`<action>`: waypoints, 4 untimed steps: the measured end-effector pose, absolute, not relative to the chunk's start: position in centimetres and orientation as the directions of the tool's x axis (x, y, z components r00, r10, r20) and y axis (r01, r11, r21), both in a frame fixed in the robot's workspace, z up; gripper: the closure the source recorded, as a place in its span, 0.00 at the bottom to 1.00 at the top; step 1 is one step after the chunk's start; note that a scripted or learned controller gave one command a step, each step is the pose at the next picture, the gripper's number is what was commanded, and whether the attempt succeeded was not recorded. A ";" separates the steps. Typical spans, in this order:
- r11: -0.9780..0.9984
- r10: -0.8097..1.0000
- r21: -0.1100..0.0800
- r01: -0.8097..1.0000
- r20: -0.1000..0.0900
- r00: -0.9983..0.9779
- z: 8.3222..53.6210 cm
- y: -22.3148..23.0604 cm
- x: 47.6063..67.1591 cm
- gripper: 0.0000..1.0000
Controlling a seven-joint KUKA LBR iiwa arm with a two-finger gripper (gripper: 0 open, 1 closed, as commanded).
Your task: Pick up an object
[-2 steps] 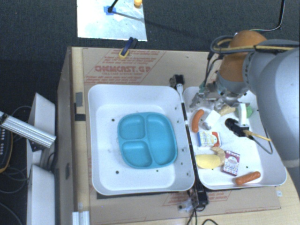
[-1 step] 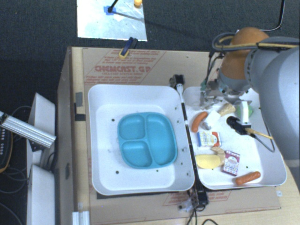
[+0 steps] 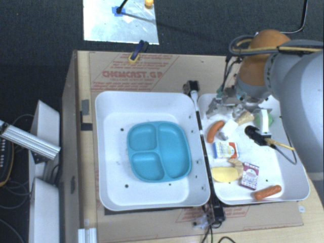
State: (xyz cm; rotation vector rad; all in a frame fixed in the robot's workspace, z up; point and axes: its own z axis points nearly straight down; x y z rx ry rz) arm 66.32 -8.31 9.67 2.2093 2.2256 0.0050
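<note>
A robotics laboratory or test cell is indicated rather than a home or shop. An industrial grey arm (image 3: pixel 296 80) with an orange band is mounted at a bench (image 3: pixel 147 67) covered with protective board printed in red lettering. Two shallow white bins (image 3: pixel 109 135) are fixed side by side on it, and loose cables (image 3: pixel 238 44) are seen at the arm's wrist and below the bench edge. Toy food and small packets (image 3: pixel 225 150) are scattered in the right bin, and a blue divided tray (image 3: pixel 158 151) is laid in the left one. Dark carpet (image 3: pixel 40 29) is seen around the bench, with a shiny metal sheet (image 3: pixel 120 14) laid on it, and an aluminium rail (image 3: pixel 30 139) is seen at the left.
</note>
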 end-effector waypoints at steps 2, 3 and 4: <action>0.004 1.000 0.004 1.000 -0.001 -0.004 11.9 -10.3 67.0 0.00; 0.002 1.000 0.001 1.000 0.000 -0.002 8.4 -8.4 63.6 0.00; 0.004 1.000 0.004 1.000 -0.001 -0.004 10.0 -9.7 67.0 0.00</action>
